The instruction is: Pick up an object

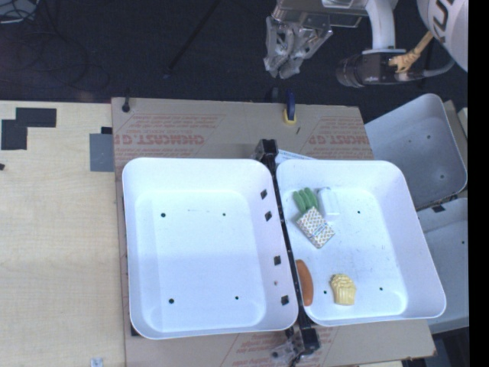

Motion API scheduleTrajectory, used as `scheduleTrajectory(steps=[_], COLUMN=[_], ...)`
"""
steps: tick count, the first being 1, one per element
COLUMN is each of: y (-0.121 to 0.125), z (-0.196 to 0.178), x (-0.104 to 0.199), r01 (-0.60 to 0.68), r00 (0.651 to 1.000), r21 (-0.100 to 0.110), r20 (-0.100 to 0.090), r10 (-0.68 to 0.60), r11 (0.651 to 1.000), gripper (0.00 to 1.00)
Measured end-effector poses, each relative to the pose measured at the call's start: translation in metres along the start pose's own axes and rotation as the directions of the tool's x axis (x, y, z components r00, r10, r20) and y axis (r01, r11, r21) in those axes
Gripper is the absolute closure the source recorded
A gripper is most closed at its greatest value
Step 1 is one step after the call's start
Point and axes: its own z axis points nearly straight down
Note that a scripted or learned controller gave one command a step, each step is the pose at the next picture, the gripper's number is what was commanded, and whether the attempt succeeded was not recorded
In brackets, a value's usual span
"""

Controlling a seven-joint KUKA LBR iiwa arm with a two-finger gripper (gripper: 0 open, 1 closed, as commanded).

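My gripper (286, 61) hangs high at the top of the camera view, above the far edge of the bench and well away from the bins. Its fingers point down and nothing is between them. The right bin (397, 205) holds a green pea-pod toy (306, 199), a white clear piece (328, 200) beside it, a small patterned box (315, 228), an orange carrot-like toy (305, 282) along the left wall and a yellow toy (343, 289) near the front.
The left bin (195, 247) lies beside the right one, joined by a black clip strip (275, 235). Both rest on a cardboard sheet (199, 132). A grey metal tray (424, 147) lies off to the right.
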Motion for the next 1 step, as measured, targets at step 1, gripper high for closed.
scheduleTrajectory(steps=[1], y=[-0.0321], z=[0.0006], x=[0.0865], r01=[0.003], r00=[1.000], r21=[0.002], r20=[0.000], r10=[-0.003], r11=[1.000], gripper=[1.00])
